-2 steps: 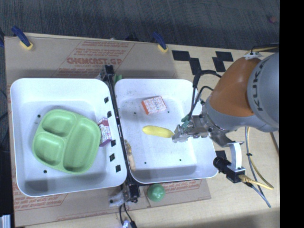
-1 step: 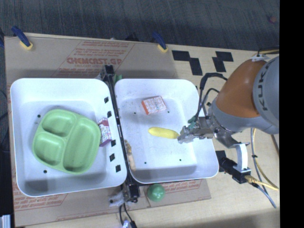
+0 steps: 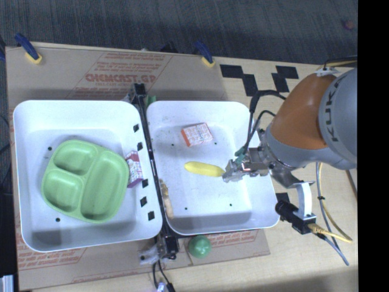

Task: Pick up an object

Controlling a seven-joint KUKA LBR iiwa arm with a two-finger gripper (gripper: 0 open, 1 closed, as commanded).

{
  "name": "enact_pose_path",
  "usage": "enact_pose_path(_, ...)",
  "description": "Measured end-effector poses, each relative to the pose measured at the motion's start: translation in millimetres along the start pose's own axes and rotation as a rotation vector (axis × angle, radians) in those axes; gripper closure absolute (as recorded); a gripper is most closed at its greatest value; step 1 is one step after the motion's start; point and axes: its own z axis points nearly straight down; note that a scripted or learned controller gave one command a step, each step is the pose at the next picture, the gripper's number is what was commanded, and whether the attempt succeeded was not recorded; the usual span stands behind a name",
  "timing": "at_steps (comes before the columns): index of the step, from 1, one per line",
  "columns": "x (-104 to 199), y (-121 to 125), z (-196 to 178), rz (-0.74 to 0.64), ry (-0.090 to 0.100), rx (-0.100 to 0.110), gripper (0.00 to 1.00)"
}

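Overhead slanted view of the counter (image 3: 292, 66) with two white bins side by side. The left bin (image 3: 30, 120) holds a green divided plate (image 3: 84, 179), lying flat, and a small wrapped packet (image 3: 134, 168) at the plate's right edge, near the wall shared with the other bin. The right bin (image 3: 255, 208) holds an orange-and-white box (image 3: 197, 134) toward its far side and a yellow banana (image 3: 203, 169) near its middle, lying roughly crosswise. A small brownish item (image 3: 166, 207) rests against the right bin's left wall; its kind cannot be told. A green ball (image 3: 199, 246) sits on the counter just outside the right bin's near edge.

The arm (image 3: 310, 120) reaches in from the right, its orange band above the wrist. The tool (image 3: 231, 173) is low in the right bin, at the banana's right end, touching or just beside it. Whether the tool is open or closed, and whether it grips the banana, cannot be told. Blue clamps (image 3: 28, 48) pin the cardboard sheet at the counter's far edge.
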Motion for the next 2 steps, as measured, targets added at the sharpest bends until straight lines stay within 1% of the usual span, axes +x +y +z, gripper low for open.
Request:
enact_pose_path(1, 3.0, -0.1, 2.3, 0.000, 0.001, 0.002, 1.00)
enact_pose_path(2, -27.5, -1.1, 7.5, 0.005, 0.001, 0.000, 1.00)
